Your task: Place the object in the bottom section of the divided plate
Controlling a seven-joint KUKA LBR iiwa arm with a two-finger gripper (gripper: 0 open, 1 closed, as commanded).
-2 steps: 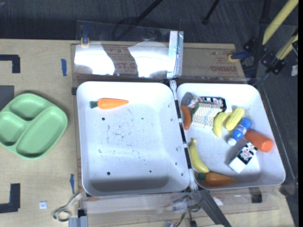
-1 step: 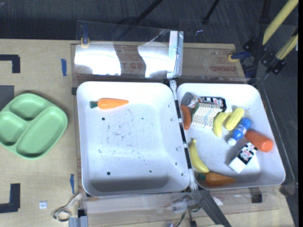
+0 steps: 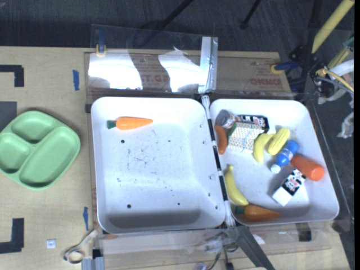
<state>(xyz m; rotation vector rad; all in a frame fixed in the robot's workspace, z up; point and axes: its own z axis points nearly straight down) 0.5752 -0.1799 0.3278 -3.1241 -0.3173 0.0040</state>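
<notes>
Camera view: an orange plastic carrot with a green top [image 3: 130, 123] lies in the left white bin [image 3: 152, 212], near its far edge (on its side). The green divided plate [image 3: 38, 149] sits on the wooden desk [image 3: 45, 66], well apart to the left. The right white bin [image 3: 323, 204] holds a yellow banana [image 3: 233, 188] among other toys. Gripper state: cannot tell.

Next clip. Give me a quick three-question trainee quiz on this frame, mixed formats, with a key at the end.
1. True or false: the carrot lies in the left bin, near its far edge.
2. Multiple choice: the green divided plate sits A) inside the right bin, B) on the bench left of both bins, C) on top of the carrot.
3. Fill in: the banana against the divider lies in the ____ bin.

Key: 1 true; 2 B; 3 right.
</notes>
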